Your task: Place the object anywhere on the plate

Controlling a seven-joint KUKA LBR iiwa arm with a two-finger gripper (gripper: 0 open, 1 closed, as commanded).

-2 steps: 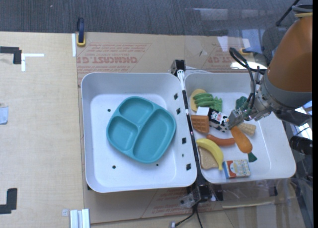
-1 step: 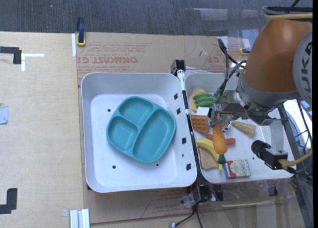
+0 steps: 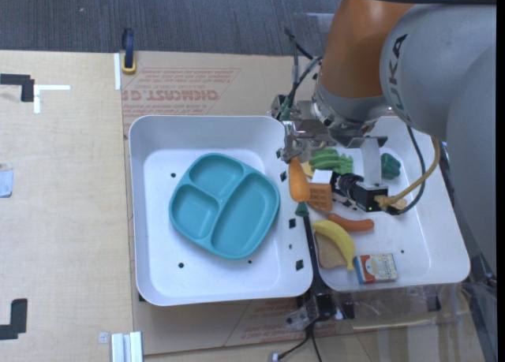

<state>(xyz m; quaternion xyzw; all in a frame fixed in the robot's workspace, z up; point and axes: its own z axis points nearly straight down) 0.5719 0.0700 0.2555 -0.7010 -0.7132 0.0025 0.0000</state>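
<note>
Item: arm over the right bin, picking stage; plate unfilled.

We log a teal plate [image 3: 225, 205] with three compartments in the left bin [image 3: 150, 274]; the right bin [image 3: 430, 262] holds a carrot [image 3: 298, 183], banana [image 3: 335, 236], sausage [image 3: 351, 223], green pieces and a small box [image 3: 375, 267]; the claw [image 3: 298, 143] hangs just above the carrot, seemingly our object; whether it is open or gripping we cannot tell; next, we judge, a secure grasp, a lift, a carry left over the plate.

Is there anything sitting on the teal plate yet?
No: the teal plate in the left bin has all three compartments bare, while the banana and carrot lie in the right bin.
</note>
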